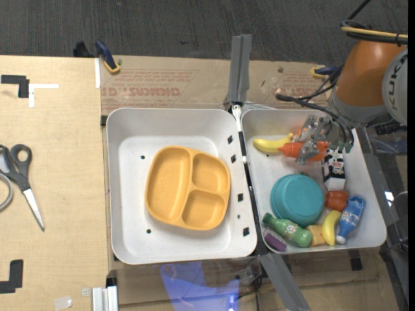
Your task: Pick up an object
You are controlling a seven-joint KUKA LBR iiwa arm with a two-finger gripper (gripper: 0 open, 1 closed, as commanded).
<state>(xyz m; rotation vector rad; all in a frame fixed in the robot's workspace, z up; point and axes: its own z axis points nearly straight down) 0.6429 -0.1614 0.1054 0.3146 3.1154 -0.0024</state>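
Observation:
My gripper (313,141) hangs low over the back of the right bin (254,173), under the orange band of the arm (363,76). It sits right over an orange carrot-like toy (295,150), which lies beside a yellow banana (271,144). Whether it touches the toy is unclear. A black-and-white carton (334,165) stands just to its right. A teal bowl (297,198) rests upside down in the bin's middle. Along the front lie a green bottle (288,230), a purple piece (275,241), a second banana (330,227), a blue bottle (350,218) and a red piece (336,200).
The left bin (123,173) holds a yellow divided plate (188,188). A grey post (240,70) rises behind the wall between the bins. Scissors (23,180) lie on the wooden bench at far left. Cables (305,96) trail behind the right bin.

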